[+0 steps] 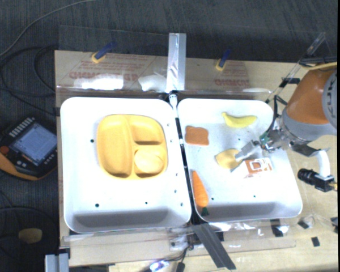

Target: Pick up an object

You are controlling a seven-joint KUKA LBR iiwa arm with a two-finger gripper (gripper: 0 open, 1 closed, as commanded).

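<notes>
A tapered carrot [199, 190] is lying at the right bin's [283, 200] near-left edge. The gripper [242, 154] is hovering low over a tan, curved wedge [226, 158] beside a flat orange-white card [258, 166] — grip state: cannot tell. Farther back: brown toast-like slab [196, 135], smooth banana [239, 119]. The left bin [79, 208] is holding 1 glossy yellow divided tray [131, 145] — wooden bench [65, 67], dark carpet [34, 38] beyond.

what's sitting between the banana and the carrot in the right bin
In the camera view, between the banana and the carrot lies a tan, chip-like piece, with bare white bin floor around it. The gripper hovers by that piece.
</notes>
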